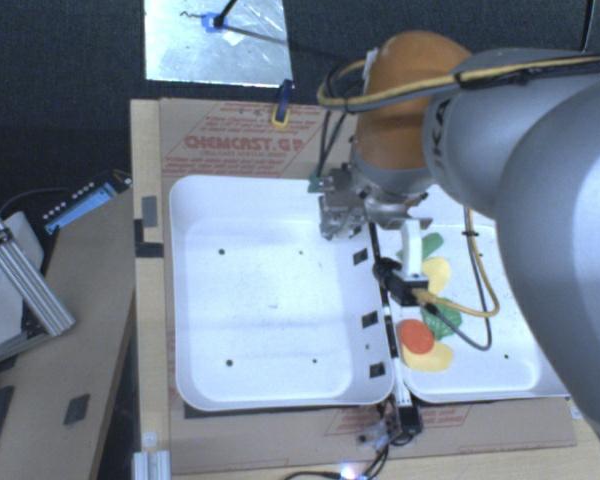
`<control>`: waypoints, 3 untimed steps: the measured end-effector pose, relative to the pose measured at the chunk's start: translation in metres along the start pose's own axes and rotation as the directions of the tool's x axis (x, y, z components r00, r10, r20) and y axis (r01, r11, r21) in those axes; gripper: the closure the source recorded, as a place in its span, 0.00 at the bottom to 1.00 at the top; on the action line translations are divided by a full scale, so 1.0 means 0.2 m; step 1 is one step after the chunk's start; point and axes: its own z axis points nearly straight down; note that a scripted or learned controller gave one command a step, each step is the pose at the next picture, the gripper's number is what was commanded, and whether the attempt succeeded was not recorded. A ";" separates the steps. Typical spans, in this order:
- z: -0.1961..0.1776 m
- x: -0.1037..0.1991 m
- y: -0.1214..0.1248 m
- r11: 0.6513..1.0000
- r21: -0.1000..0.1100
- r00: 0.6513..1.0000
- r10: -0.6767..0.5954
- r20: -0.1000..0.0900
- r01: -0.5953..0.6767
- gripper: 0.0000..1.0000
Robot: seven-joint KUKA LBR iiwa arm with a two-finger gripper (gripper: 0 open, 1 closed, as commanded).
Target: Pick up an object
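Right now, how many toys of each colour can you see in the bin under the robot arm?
Green: 2, one up by the arm and one lower
Yellow: 2, an upper one and one at the bottom
Red: 1
Total: 5 that I can see; the arm may hide more.

Two bins (pixel 270 298) side by side; objects (pixel 425 328) in right bin (pixel 510 368).

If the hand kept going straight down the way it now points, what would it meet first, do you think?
Probably the bare white floor of the left bin near its right rim; the hand hangs above that spot, though depth is hard to judge.
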 end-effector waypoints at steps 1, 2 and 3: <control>-0.35 -0.19 0.09 1.000 -0.005 1.000 0.007 0.002 -0.007 1.00; 0.01 -0.18 0.31 1.000 0.003 1.000 0.002 0.002 -0.002 1.00; 0.13 -0.02 0.37 1.000 0.002 1.000 -0.001 0.001 0.001 1.00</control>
